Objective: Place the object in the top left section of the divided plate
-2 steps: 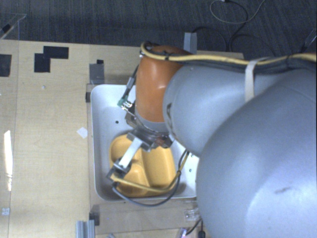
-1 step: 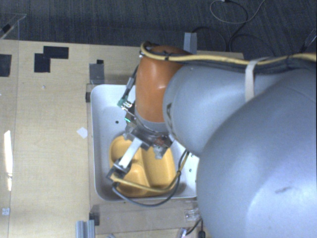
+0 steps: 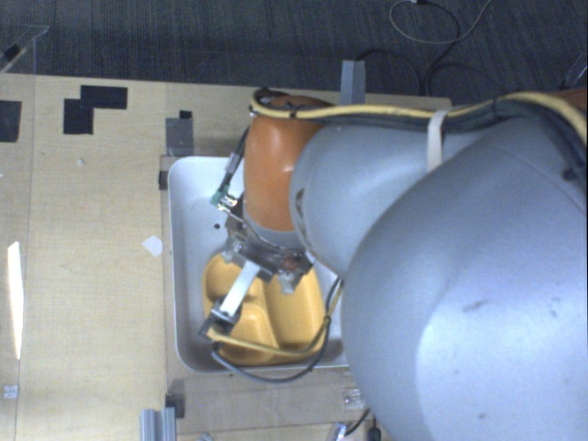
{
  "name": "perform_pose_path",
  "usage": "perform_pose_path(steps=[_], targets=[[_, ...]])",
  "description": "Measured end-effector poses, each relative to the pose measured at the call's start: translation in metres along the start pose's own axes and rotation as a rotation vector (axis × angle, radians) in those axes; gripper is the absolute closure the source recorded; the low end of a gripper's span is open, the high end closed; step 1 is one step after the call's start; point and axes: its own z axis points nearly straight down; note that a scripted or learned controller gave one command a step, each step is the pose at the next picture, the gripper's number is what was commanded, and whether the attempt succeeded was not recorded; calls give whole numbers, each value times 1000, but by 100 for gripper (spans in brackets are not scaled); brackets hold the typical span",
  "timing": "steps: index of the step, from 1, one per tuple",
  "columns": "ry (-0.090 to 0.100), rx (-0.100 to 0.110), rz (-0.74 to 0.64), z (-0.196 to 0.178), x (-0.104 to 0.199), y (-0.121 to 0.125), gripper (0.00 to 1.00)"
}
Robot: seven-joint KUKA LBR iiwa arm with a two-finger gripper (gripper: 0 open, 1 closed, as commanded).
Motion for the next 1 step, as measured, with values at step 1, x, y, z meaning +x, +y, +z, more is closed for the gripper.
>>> perform_pose_path(steps=[1], targets=[[2, 0, -6, -10, 1, 0, 100]])
